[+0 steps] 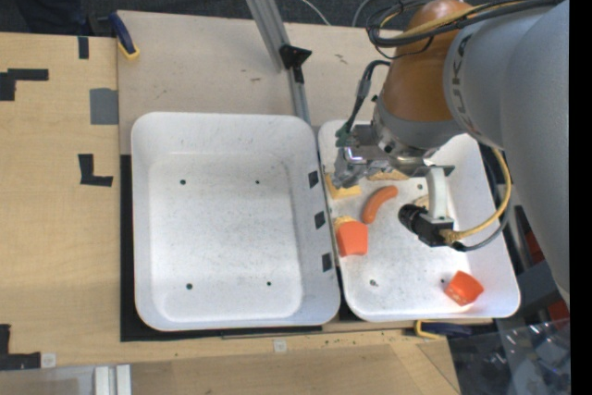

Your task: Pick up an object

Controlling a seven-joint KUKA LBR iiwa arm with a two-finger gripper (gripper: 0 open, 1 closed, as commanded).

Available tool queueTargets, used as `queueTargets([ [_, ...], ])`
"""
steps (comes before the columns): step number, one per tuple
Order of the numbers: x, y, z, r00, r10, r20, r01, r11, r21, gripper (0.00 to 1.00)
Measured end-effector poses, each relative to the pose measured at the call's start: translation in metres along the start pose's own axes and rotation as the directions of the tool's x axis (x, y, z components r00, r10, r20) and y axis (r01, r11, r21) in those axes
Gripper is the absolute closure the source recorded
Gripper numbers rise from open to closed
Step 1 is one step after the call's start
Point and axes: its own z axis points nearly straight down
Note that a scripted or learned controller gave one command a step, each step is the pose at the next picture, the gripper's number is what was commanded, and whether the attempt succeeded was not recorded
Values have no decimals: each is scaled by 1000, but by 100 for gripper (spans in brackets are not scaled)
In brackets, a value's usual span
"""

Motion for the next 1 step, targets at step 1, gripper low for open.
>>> queueTargets([
  [1,47,15,-14,1000,1,0,-1,1000,-2,100],
])
